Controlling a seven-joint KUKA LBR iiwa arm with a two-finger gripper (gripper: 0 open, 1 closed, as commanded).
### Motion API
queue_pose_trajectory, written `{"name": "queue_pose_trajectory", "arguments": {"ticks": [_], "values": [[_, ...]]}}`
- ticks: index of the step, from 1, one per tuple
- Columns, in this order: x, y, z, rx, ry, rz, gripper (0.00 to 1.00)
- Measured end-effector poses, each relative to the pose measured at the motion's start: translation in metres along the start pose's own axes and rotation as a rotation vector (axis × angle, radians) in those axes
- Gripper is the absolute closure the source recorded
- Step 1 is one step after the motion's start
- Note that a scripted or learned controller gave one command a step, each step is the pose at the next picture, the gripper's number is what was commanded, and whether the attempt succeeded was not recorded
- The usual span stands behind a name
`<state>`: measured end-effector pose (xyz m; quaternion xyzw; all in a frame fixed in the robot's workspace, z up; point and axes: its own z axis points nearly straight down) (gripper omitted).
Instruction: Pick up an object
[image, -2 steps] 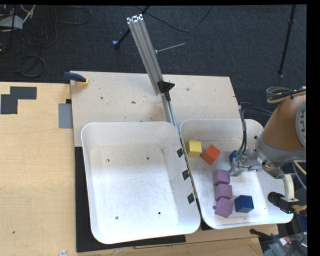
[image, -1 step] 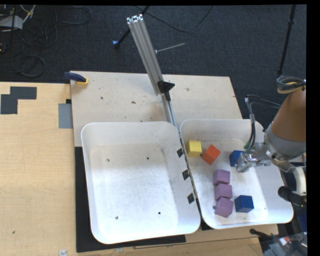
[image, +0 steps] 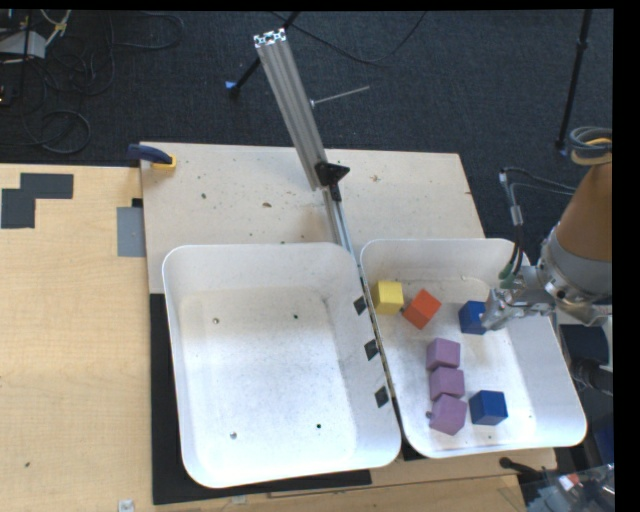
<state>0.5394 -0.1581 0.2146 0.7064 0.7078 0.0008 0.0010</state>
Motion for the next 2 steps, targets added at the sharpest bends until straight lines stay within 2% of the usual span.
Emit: {"name": "queue_pose_trajectory", "arguments": {"ticks": [1, 2], "values": [[0.000, 0.002, -0.042, 0.000, 0.000, 0.000, 1.00], [0.046, 0.007, -0.035, 0.006, 0.002, -0.002, 1.00]]}}
